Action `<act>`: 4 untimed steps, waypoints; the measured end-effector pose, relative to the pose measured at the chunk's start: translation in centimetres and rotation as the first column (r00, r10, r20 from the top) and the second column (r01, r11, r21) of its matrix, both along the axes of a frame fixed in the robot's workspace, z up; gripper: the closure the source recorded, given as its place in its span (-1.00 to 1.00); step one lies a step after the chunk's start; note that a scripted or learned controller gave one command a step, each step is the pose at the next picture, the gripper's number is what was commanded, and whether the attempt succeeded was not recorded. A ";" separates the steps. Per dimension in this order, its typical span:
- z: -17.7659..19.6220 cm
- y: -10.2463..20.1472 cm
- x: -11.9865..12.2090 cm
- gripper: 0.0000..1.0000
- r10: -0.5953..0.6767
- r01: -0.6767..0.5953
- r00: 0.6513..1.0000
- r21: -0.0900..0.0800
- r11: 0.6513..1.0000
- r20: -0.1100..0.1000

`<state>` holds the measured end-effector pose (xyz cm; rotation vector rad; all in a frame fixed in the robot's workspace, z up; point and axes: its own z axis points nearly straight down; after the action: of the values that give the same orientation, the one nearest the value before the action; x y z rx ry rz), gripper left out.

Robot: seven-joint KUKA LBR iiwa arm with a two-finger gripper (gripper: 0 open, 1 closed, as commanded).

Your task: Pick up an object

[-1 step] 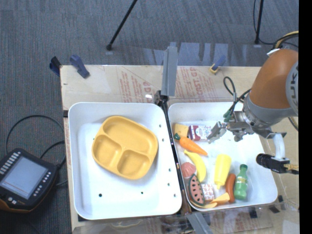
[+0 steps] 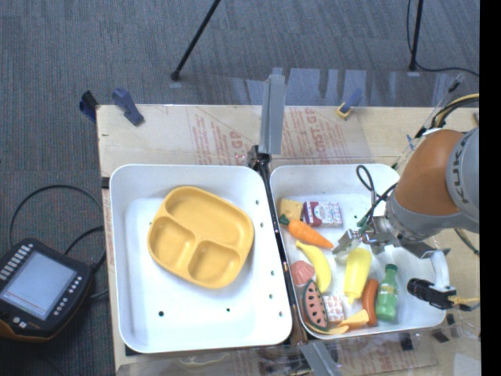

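Observation:
The right bin [image 2: 344,171] holds several toy foods: a carrot [image 2: 309,233], a banana [image 2: 318,263], a yellow bottle [image 2: 357,271], a green bottle [image 2: 387,292], a red sausage [image 2: 369,298], a watermelon slice [image 2: 314,306], a red and white carton [image 2: 322,212] and a cheese wedge [image 2: 291,208]. My gripper [image 2: 357,243] reaches in from the right and hangs just above the top end of the yellow bottle, right of the carrot. Its fingers stand apart with nothing between them.
The left bin [image 2: 133,304] bears a yellow divided plate [image 2: 201,236]. A grey post [image 2: 273,120] rises behind the seam between the bins. A black cable [image 2: 368,180] loops over the right bin's back rim. A black fitting [image 2: 423,290] lies at its right edge.

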<state>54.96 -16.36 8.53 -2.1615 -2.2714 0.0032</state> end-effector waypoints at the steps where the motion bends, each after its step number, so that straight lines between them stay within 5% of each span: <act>1: 1.0 -0.3 0.0 1.00 -0.010 0.010 1.000 0.001 1.000 0.001; 2: 16.3 9.9 3.4 1.00 -0.177 0.177 0.984 0.001 0.984 0.014; 3: 20.8 6.0 2.3 1.00 -0.110 0.110 0.994 -0.003 0.994 0.007; 4: 30.4 0.8 -1.8 1.00 -0.028 0.028 0.999 -0.006 1.000 0.016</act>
<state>53.20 -15.55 38.91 -2.2039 -2.2521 -0.0074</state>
